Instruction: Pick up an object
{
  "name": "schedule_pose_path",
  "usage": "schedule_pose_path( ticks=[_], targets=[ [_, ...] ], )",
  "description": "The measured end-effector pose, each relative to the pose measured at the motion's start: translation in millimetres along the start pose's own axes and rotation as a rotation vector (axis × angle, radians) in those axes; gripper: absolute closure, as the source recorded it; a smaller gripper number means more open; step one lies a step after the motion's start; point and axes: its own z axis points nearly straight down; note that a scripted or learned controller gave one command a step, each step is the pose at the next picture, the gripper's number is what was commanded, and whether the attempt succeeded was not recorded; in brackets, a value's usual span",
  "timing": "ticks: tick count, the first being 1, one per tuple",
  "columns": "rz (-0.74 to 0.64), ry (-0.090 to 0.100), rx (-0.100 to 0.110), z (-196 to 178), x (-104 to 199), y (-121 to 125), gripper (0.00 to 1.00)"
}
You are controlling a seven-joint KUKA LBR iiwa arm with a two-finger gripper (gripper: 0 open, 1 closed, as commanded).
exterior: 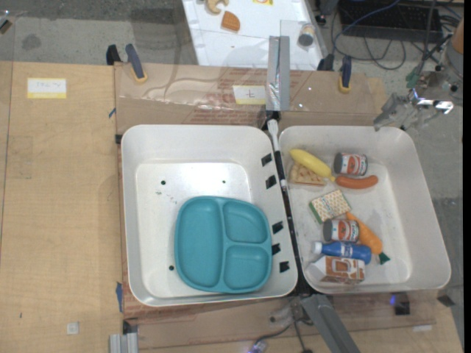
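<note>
Pincer [430, 103] hangs past the right white bin's [430, 197] far-right corner — grip state can't tell — with yellow banana [310, 161], red sausage [356, 182] and cans in that bin, teal divided plate [222, 243] in the left bin [140, 197].

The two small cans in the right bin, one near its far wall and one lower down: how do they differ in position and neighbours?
The upper can with the red label lies near the far wall, just above the red sausage. The lower can with the red label sits mid-bin, between the square cracker and the blue bottle, beside the orange carrot. Both lie on their sides in the right white bin.
</note>
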Motion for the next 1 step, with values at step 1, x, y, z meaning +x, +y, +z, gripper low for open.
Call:
schedule_pose_path(
  ticks=[1],
  targets=[
    [-0.07,0.0,-0.001,171.3,71.1,-67.8,0.0]
  ],
)
